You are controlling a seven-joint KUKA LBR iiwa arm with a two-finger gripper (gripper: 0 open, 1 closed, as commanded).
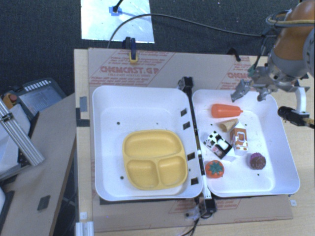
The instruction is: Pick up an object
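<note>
In the right bin (275, 181) lie an orange carrot (226, 110), a tan cone-shaped piece (227, 125), a small white and orange carton (239, 137), a black and white toy (217, 144), a red tomato-like toy (214, 168) and a dark purple ball (257, 161). My gripper (251, 93) hangs over the bin's far edge, above and to the right of the carrot. It is open, and nothing sits between its fingers.
The left bin (113, 107) holds a yellow divided plate (155, 159). A black divider (193, 132) runs between the two bins. A grey device (37, 97) and an aluminium rail (19, 134) sit at the far left, off the bench.
</note>
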